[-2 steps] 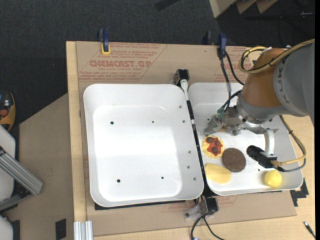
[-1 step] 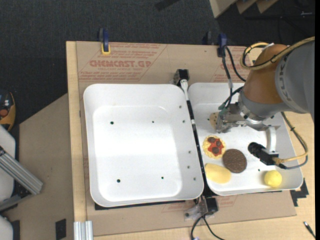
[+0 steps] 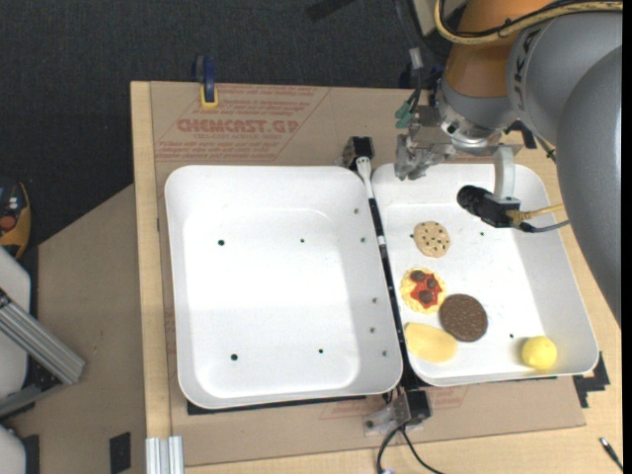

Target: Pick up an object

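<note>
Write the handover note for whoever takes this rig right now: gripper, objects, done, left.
Gripper: hovering at the far edge of the right white bin, nothing seen between its fingers; open or shut unclear.
Objects, all in the right bin: tan chocolate-chip cookie, small pizza-like disc with red toppings, dark brown round cookie, pale yellow flat piece, yellow ball at the near right corner.
Left white bin: no objects.
Done: nothing picked.
Left: descend, grasp one object, lift.
</note>
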`<state>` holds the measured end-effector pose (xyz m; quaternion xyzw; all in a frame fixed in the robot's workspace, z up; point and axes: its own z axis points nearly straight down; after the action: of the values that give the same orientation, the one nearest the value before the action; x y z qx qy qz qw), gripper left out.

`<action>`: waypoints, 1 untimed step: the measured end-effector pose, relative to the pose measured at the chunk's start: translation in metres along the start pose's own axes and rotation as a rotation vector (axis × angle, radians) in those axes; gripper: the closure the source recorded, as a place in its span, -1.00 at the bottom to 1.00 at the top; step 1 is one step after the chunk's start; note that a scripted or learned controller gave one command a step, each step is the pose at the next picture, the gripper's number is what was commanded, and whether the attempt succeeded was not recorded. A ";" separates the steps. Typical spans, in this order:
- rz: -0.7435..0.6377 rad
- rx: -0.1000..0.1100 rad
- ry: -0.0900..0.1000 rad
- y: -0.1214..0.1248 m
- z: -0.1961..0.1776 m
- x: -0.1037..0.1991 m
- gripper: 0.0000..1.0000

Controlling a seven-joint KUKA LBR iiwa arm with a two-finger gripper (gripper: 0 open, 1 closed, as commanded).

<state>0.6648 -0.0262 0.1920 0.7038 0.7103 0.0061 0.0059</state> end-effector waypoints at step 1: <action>0.001 0.000 0.002 0.007 -0.118 0.059 1.00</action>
<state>0.6688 0.0329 0.3100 0.7041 0.7101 0.0069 0.0053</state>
